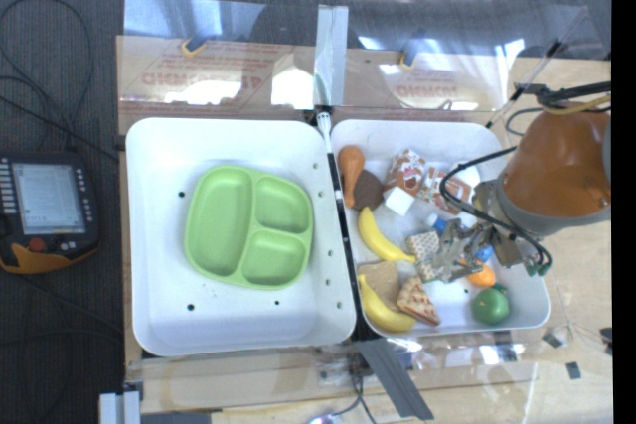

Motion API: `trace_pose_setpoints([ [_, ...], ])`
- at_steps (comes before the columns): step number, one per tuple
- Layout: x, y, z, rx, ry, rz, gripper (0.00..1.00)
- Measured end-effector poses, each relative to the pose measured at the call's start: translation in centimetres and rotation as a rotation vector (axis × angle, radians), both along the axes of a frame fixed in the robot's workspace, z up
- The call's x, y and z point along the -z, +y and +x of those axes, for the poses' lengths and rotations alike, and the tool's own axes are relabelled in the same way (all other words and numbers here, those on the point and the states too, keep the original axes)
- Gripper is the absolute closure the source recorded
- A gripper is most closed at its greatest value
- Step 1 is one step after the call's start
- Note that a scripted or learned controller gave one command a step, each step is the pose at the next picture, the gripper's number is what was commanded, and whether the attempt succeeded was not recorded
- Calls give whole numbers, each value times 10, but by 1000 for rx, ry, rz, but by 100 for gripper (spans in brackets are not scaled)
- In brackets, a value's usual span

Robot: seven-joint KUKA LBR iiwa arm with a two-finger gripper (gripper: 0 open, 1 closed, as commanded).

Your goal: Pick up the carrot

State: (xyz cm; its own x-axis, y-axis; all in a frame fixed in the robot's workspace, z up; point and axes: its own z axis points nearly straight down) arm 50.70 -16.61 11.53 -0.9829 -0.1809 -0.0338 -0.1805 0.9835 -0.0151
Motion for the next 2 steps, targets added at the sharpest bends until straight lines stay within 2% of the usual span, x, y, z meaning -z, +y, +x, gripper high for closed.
trace_pose_setpoints([
  [1, -59, 38, 16, -233, 32, 5, 100],
  [2, 14, -26, 20, -615, 20, -9, 100],
])
